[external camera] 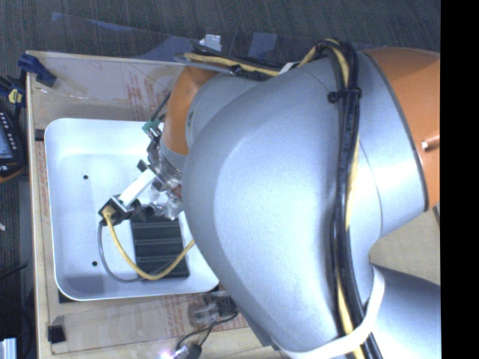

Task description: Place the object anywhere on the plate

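My arm's big grey body (pixel 299 200) with its orange band (pixel 404 111) covers most of the view. Below it, my gripper (pixel 159 249) shows as a black ribbed block low in the left white bin (pixel 75 170), near that bin's front right part. A yellow cable (pixel 120 256) loops from the wrist around the gripper's left side. The arm hides the right side of the bench and whatever lies there.
The left bin's bare white floor stretches to the left and behind the gripper. The wooden bench top (pixel 97 81) frames the bin. A blue clamp (pixel 34 66) sits at the back left corner, and a black device (pixel 7 137) lies off the left edge.
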`<state>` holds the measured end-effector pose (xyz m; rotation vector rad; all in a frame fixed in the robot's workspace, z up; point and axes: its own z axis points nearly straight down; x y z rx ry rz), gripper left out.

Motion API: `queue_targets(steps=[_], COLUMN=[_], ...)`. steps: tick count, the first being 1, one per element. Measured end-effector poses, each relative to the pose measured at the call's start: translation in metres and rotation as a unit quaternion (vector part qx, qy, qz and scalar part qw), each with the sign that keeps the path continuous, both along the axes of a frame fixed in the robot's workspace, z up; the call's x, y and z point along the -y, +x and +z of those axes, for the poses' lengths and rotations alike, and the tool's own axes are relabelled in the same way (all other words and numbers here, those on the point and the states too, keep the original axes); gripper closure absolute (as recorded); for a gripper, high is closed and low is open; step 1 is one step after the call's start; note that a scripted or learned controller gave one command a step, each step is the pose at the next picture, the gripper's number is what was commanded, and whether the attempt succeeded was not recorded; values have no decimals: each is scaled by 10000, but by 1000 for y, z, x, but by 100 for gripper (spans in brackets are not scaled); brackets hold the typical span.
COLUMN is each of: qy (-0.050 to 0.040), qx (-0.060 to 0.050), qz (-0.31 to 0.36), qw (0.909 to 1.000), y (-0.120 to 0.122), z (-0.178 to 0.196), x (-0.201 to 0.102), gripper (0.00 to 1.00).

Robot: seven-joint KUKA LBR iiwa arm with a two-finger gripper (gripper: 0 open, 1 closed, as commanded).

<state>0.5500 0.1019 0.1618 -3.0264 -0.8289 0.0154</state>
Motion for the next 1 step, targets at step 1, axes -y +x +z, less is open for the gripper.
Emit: queue_targets(steps=[1], qy=[9], qx=[24], qz=[636], qw=[9980], y=[48], z=[28], x=[71], gripper=[100])
